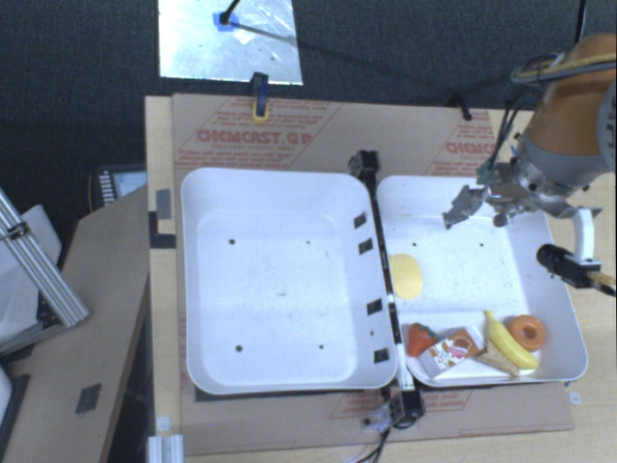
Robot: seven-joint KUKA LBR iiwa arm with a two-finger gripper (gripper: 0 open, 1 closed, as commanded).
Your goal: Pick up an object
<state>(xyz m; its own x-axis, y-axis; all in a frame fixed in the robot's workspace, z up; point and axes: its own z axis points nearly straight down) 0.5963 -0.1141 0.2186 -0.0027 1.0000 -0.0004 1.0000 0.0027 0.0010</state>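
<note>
My gripper (479, 212) hangs over the back part of the right bin (554, 287), open, with nothing between its fingers. A pale yellow round object (407, 276) lies by the right bin's left wall, below and left of the gripper. Along the front edge of that bin sit a red piece (420, 339), a white packet with red print (450, 350), a yellow banana (509, 341) and an orange ring (527, 332). All of these lie well apart from the gripper.
The left bin (202, 287) stands beside the right one, with a black divider strip (374, 258) between them. Both rest on a cardboard sheet (289, 133). A metal plate (229, 27) lies at the back.
</note>
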